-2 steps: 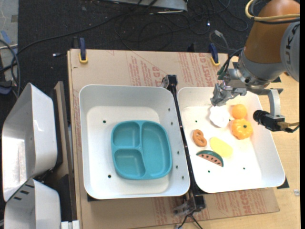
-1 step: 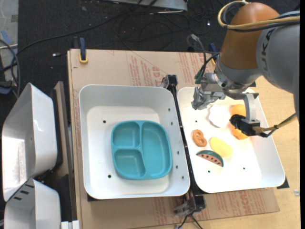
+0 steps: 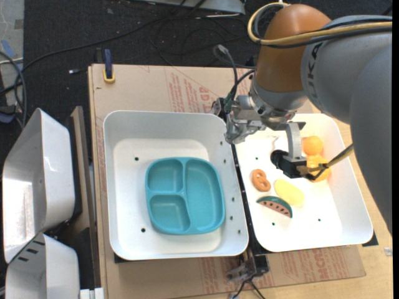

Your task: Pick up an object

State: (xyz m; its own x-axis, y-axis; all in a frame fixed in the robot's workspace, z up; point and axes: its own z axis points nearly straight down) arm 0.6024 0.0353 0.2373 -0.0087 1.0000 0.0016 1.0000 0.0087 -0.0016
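In right bin [image 3: 324, 229], pretzel [image 3: 260, 179] near jaws, apart

right bin [image 3: 340, 226]: pretzel [image 3: 260, 179] | yellow lemon [image 3: 290, 192] | watermelon slice [image 3: 275, 206] | orange [image 3: 312, 145] || left bin [image 3: 124, 167]: teal tray [image 3: 184, 195]

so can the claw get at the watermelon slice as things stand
Probably yes. The watermelon slice lies uncovered in the right bin, and the claw hangs over that same bin's far left corner. The yellow piece and pretzel sit close beside it, which could crowd a grasp.
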